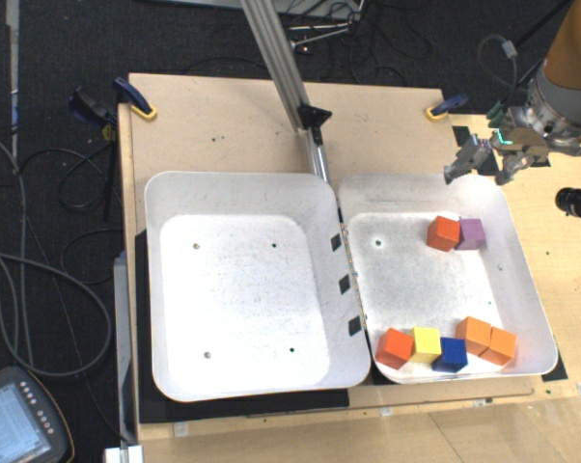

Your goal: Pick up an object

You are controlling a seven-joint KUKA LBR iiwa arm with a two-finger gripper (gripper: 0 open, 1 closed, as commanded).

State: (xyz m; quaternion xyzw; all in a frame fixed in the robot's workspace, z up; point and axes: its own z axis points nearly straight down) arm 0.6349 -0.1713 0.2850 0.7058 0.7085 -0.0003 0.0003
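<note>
Where the arm reaches in from the right, the gripper (485,165) hangs above the far rim of the right bin (522,268), its fingers (461,165) spread apart with nothing between them. Bare white floor lies just in front of it inside the bin.

The nearest things are an orange block (444,232) and a purple block (472,233), touching side by side in the far half of the bin, with open floor all around them.

Along the near wall sits a crowded row: another orange cube (396,347), a yellow cube (427,342) and a blue cube (453,354) pressed together, then two orange blocks (488,340) by the right corner.

The left bin (155,258) lies alongside, its rim meeting the right bin's. Both rest on the pale wooden desk (223,123).
</note>
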